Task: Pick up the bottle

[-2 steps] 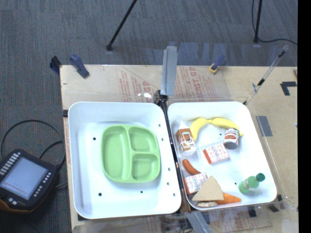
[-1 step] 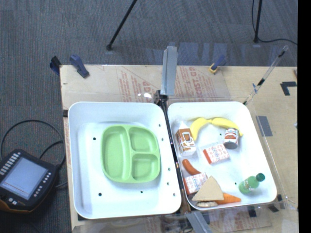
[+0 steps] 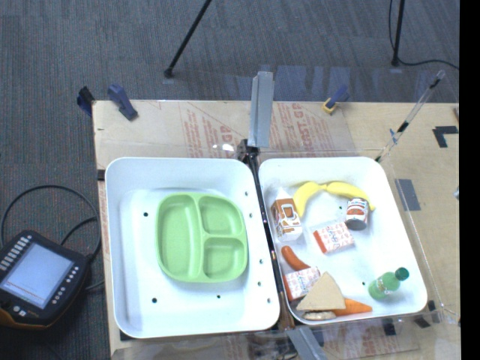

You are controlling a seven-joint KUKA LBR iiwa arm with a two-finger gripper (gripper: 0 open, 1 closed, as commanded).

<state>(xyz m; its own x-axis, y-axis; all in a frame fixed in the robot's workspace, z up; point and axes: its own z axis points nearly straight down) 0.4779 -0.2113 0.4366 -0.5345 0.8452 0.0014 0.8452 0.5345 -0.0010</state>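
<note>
A small green bottle (image 3: 388, 283) with a green cap lies on its side in the near right corner of the right bin (image 3: 396, 201). Its cap points up and to the right, toward the bin's right wall. An orange carrot (image 3: 355, 305) lies just in front of it to the left.
The right bin also holds a banana (image 3: 330, 192), a small can (image 3: 357, 214), two cartons (image 3: 286, 217) (image 3: 333, 238), a sausage (image 3: 295, 259), a red packet (image 3: 301, 282) and a sandwich wedge (image 3: 324, 295). The left bin (image 3: 127, 201) holds a green divided plate (image 3: 202, 237). A pendant (image 3: 37, 276) lies on the floor at left.
</note>
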